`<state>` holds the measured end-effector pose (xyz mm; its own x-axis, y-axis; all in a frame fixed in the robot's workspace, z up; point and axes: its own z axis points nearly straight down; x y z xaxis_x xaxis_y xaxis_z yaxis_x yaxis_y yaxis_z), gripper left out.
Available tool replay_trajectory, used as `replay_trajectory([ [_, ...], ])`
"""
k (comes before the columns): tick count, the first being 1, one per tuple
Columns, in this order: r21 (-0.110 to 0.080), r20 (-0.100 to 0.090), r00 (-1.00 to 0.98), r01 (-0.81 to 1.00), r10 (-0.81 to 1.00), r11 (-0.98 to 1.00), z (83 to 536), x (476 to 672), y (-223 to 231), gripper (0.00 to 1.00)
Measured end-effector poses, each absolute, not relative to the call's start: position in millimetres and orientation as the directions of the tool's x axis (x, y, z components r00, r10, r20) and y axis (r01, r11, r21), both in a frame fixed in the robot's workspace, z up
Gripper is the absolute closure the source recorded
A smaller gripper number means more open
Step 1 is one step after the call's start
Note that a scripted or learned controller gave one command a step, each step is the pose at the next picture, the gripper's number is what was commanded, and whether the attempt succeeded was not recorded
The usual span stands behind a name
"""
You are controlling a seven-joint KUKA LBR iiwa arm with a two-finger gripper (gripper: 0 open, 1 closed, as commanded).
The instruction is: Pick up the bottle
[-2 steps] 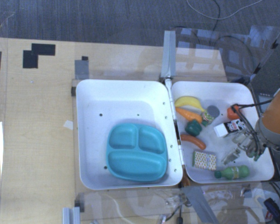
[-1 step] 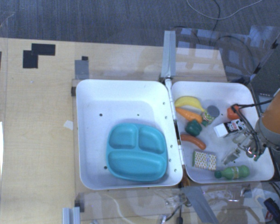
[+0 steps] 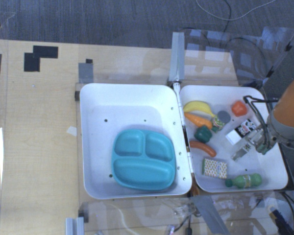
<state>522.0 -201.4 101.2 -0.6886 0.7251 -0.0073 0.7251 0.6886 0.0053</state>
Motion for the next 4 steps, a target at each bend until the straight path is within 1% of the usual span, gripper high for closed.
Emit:
replay_trajectory([
  [1, 0.005, -0.003, -0.442, 0.897, 0.897, 0.442, 112.0, 513.1, -151.6, 0.00],
  [2, 0.006, -0.002, -0.258, 0.966, 0.966, 0.258, 186.0, 552.5, -66.7, 0.00],
  [3, 0.006, -0.003, -0.300, 0.954, 0.954, 0.300, 186.1, 553.6, -77.2, 0.00],
  [4, 0.011, -0.006, -0.307, 0.952, 0.952, 0.307, 197.7, 555.6, -75.9, 1.00],
])
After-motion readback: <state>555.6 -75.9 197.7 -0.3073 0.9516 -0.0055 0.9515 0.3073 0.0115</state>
